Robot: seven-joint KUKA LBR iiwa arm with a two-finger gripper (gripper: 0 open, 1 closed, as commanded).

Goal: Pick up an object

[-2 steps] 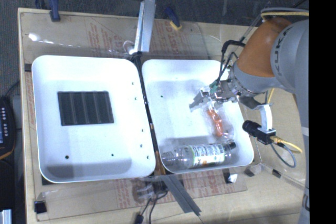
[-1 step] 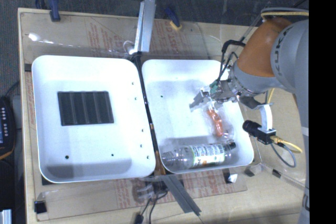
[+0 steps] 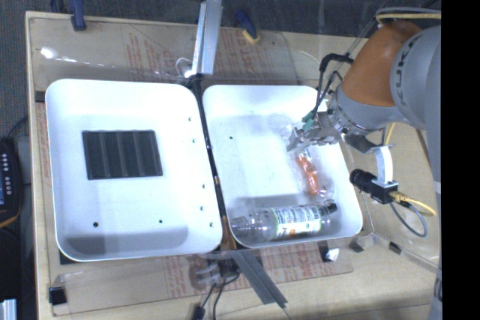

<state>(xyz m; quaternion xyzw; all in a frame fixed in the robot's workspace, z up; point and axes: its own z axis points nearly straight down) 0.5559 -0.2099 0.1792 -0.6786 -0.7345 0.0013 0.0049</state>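
Claw (image 3: 309, 133): at the end of the grey arm (image 3: 390, 79), low in the right bin (image 3: 225, 105), toward 2 o'clock from that bin's centre; whether it is apart or together cannot be told from this slant.

Orange item in clear wrap (image 3: 309, 174): candidate for the pick. Lies against the right wall of the right bin, its upper end just beside or touching the claw tip, its length running toward 5 o'clock. Nothing shows it clamped.

Clear bottle with green label (image 3: 283, 222): lies on its side along the near wall of the right bin, at 6 o'clock from the claw, just beside the lower end of the orange item.

Dark ribbed panel (image 3: 121, 154): flat in the left bin (image 3: 60, 221), at 9 o'clock, well apart from the claw.

Bench (image 3: 112, 41): carries both bins side by side.

Risks, as judgement: the slick wrap may slip out on closing; a pinch on loose film alone could tear free on the lift; the nearby bin wall may block one side of the claw; the dragging wrapper could nudge the bottle.
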